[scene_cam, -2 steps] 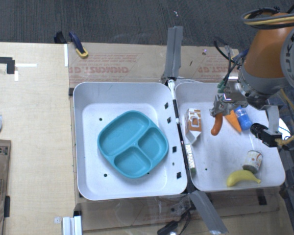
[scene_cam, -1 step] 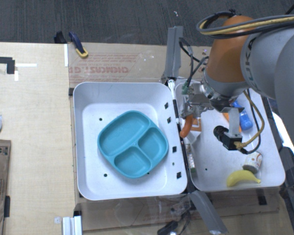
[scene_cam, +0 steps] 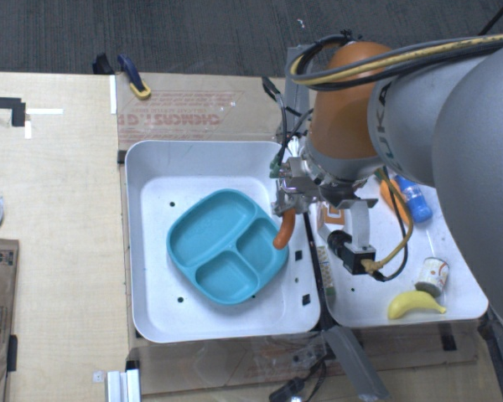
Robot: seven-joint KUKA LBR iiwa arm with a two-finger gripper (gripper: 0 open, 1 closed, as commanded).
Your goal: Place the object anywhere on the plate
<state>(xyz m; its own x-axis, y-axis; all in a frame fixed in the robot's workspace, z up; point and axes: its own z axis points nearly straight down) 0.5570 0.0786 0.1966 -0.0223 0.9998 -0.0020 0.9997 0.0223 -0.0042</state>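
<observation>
Reaching in from the right, with the grey arm (scene_cam: 453, 115) and its orange band (scene_cam: 352, 99) hanging over the seam between the two white bins. Bearing, in the left bin (scene_cam: 151, 308), a blue plate (scene_cam: 222, 245) with three compartments, lying at a slant near the middle. Holding, in the right bin (scene_cam: 453, 304), a yellow banana (scene_cam: 415, 306), a small white can (scene_cam: 434, 273) and a blue bottle (scene_cam: 416, 203), all well apart from the plate. Hanging just above the plate's right rim with the gripper (scene_cam: 289, 203), clenched on the orange carrot-like object (scene_cam: 283, 229), as far as can be judged from the top end sitting between the fingers. Pointing the long axis of this object almost straight down, with the lower tip at the rim of the right compartment. Needing, probably, only a small shift to the left before the release, since the plate is lying left of the claw; otherwise risking a roll off the edge.
</observation>
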